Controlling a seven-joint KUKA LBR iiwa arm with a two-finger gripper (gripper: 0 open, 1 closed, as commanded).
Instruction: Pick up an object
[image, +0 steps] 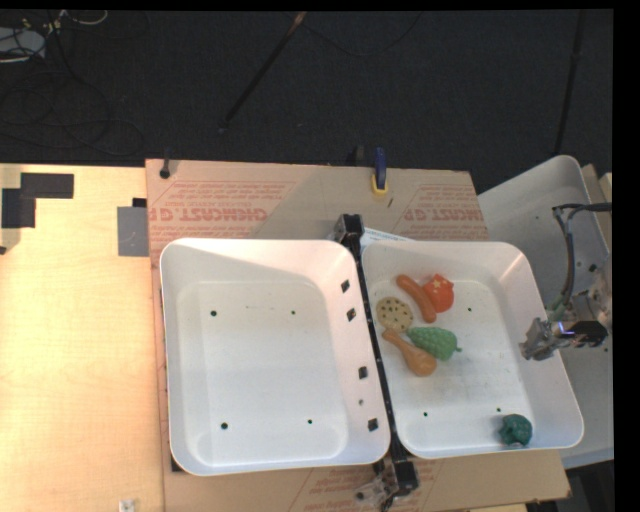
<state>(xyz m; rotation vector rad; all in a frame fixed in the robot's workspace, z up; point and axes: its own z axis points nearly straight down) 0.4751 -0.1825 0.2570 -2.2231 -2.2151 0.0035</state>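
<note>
Right now my end effector (541, 340) hangs at the right rim of the right bin (545, 300), and I cannot tell how it is set, since it looks small and blurred. Nothing sits in it. The toys lie loose in that bin, probably just as they were dropped: a red piece (438, 292), an orange sausage shape (414, 297), a round waffle-like disc (394, 314), a green leafy piece (434, 342) and a tan drumstick (410, 353) bunch near the divider, well to the end effector's left. A dark green lump (516, 430) lies alone nearer, toward the front corner; I judge it the easier pick.
</note>
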